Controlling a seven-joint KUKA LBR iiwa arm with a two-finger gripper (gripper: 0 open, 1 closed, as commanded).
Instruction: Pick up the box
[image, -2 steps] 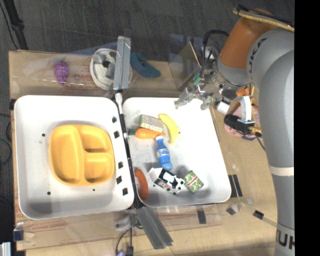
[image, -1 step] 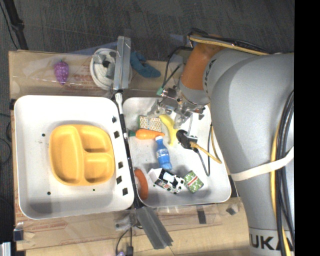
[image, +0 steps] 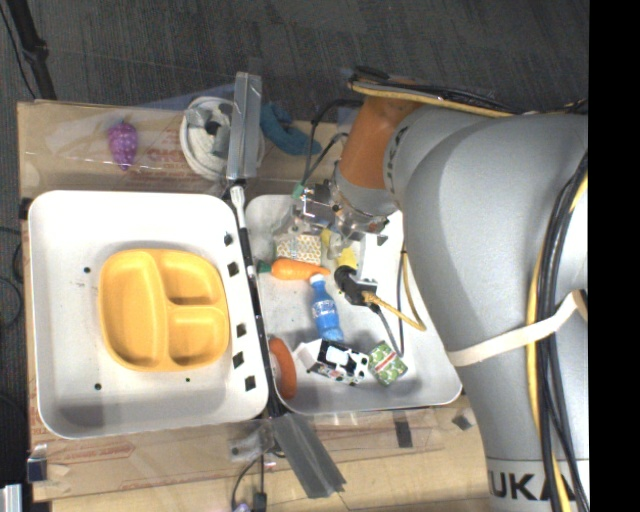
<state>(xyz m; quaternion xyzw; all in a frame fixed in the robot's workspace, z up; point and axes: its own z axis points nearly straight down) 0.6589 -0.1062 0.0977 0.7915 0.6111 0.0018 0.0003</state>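
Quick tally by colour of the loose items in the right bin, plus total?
Orange: 2, carrot and a round item at the bin's left wall
Blue: 1, bottle
Green: 1, small box
Black-and-white: 1, cow-patterned toy
Pale patterned: 1, packet under the pincer
Total: 6

1. The bench (image: 90, 135) is a tan board and carries everything else.
2. Directly on it sit two white bins side by side: the left bin (image: 60, 300) toward 9 o'clock, the right bin (image: 430, 375) toward 4 o'clock, their inner edges touching.
3. On the bare strip at 11 o'clock lies a purple toy (image: 122, 142).
4. Just right of it, near 12 o'clock, rests a white coil (image: 205, 135).
5. A blue cloth (image: 280, 130) lies beside the coil.
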